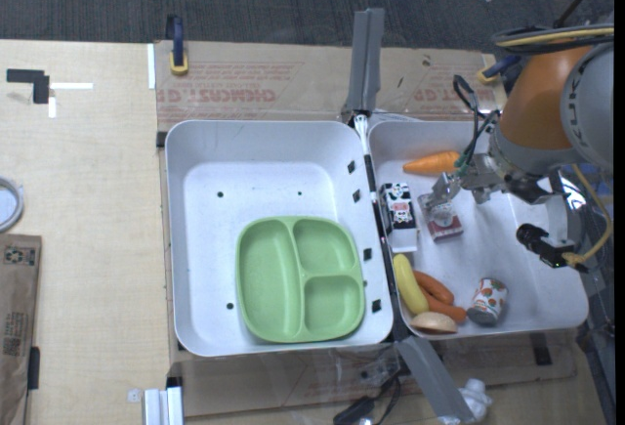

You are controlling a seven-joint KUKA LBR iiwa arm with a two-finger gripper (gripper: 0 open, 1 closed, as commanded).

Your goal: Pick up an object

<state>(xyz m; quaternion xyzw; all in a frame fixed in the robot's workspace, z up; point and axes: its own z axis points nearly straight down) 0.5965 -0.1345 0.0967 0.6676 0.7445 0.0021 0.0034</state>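
End effector (444,200) hangs low in the right bin (547,316), just over or touching a small reddish box (446,227) near the bin's middle; can't tell from this angle if it's spread or pinched, and nothing shows held in it. Likely target = that box, judging by how close it sits. It lies flat, long axis roughly left-right w/ a slight tilt, up toward the right; no obvious "front" end to read. Risks: box is low and flat, so the tool may close above it and come up w/ nothing, or press on one edge and skid it across the smooth white floor. If grip lines up along the long axis rather than across the short one, the span may be too wide. Neighbours matter too: a black-and-white carton (397,215) sits just left of it by the divider, long axis running top-bottom in view, and a carrot (432,162) lies near, behind the tool, tip pointing left; a nudge could shove either. Further toward the front: banana (409,283), a second carrot (436,287), a peach-like piece (436,321), a small can (487,301) on its side, all well apart from the tool. Left bin (195,218) holds a green divided plate (301,278), not in play. Cables near the wrist could snag on lift.
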